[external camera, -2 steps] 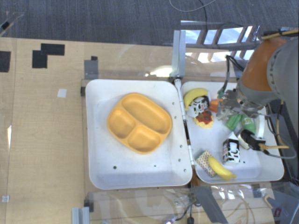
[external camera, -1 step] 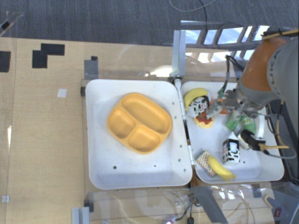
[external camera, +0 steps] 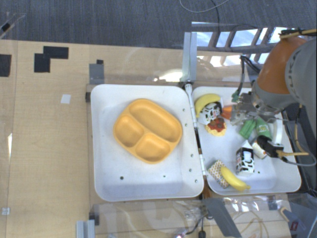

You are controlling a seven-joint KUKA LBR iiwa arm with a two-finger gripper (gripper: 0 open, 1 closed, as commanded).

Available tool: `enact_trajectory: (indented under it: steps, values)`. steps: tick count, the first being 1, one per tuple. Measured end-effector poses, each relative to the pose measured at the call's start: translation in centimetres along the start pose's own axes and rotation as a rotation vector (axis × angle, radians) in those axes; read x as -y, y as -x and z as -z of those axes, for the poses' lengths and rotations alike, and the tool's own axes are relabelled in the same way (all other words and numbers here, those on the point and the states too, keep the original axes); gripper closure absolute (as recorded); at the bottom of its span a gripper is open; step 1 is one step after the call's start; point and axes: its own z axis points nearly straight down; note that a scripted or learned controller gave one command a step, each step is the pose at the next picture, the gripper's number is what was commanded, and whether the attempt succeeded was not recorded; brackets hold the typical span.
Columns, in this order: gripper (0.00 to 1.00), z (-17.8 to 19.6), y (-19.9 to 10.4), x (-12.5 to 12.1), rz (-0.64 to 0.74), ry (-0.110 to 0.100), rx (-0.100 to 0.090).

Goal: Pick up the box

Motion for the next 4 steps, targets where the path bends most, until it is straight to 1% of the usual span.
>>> enact_trajectory:
  steps: [1,2,3,4]
  values:
    - [0.0,0.0,0.0,0.0,0.0,-0.001,0.0]
    - [0.0,0.9,-2.1,0.0,0.056,-0.008,-0.002]
    - [0.0,0.1,-1.5,10.9,0.057,-0.011,-0.003]
    - [0.0,0.8,-1.5,10.9,0.002,-0.011,-0.003]
